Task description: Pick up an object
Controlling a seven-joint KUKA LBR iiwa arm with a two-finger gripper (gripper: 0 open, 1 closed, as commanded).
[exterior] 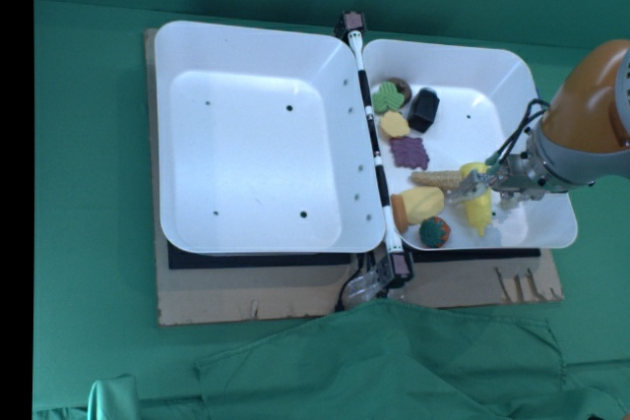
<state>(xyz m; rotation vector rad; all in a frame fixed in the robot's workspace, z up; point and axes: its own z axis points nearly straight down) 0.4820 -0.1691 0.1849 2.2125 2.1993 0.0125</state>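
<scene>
Two shallow bins of smooth glossy white plastic with rounded corners, the left bin (pixel 187 49) joined to the right bin (pixel 512 74) by one black-and-white striped rod (pixel 367 108). Under the right bin, one sheet of rough brown cardboard (pixel 246 305), torn along its near edge; around that, wrinkled green cloth (pixel 413 359).

Inside the right bin, small matte toy foods, nine as far as countable:
- Toward its far left corner, one green ridged lump (pixel 387 97), and behind that one brown piece (pixel 401 85), mostly hidden and hard to name.
- Just right of those, one black blocky piece (pixel 423 108).
- Along its left side, one flat yellow piece (pixel 394 125) and one purple jagged leaf shape (pixel 409 152).
- Near its centre, one bumpy corn cob (pixel 433 179).
- By its near left corner, one orange-and-yellow wedge (pixel 417 205) and one round green-and-red ball (pixel 434 231).
- In its near right part, one smooth yellow tapered piece (pixel 479 211), upper end covered by the gripper (pixel 479 184).

Gripper low over the right bin's near right part, metallic and blurred, right at that yellow tapered piece; impossible to tell how far open or whether gripping anything. Orange-banded arm (pixel 591 113) cut off at the frame's right.
</scene>
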